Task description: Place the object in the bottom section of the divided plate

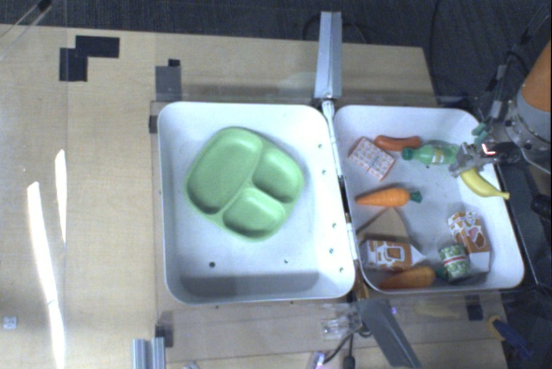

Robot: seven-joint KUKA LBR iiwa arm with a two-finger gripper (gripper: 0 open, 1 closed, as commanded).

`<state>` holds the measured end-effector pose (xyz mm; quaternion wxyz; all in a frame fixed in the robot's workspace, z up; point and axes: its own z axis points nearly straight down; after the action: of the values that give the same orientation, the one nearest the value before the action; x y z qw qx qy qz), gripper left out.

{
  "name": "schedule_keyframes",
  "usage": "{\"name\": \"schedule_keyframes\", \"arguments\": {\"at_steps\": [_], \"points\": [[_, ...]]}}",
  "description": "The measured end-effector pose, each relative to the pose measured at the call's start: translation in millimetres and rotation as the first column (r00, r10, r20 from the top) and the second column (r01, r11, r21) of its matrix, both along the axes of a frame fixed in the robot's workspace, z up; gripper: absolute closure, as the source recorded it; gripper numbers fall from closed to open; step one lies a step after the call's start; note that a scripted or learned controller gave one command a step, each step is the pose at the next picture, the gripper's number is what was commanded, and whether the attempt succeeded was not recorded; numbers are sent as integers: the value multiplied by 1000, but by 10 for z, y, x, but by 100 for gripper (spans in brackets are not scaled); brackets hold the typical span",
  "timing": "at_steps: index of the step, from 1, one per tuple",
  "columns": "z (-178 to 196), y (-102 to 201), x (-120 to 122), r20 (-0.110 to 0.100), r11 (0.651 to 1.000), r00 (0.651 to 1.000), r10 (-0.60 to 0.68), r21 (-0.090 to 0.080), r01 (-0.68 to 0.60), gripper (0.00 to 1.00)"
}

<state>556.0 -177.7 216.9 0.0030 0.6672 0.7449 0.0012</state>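
Gripper [473,157] low over the right bin's [516,265] far right part, finger state impossible to tell. Just beside it on the near side, a yellow banana [482,183]; just to its left, a green bottle [430,154], then an orange sausage [397,143] and a waffle [372,158]. Further left and nearer, a carrot [385,197]. Well away to the left, in the left bin [177,268], the green divided plate [246,181], its bottom section [254,213] bare

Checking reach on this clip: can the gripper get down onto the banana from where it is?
Probably yes. The gripper is at the right bin's far right side, just above the banana, whose top lies uncovered; the green bottle sits close to its left.
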Motion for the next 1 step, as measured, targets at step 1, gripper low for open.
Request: {"name": "schedule_keyframes", "arguments": {"at_steps": [1], "points": [[-1126,592,582,2,909,909,416,-2,-416,100]]}}
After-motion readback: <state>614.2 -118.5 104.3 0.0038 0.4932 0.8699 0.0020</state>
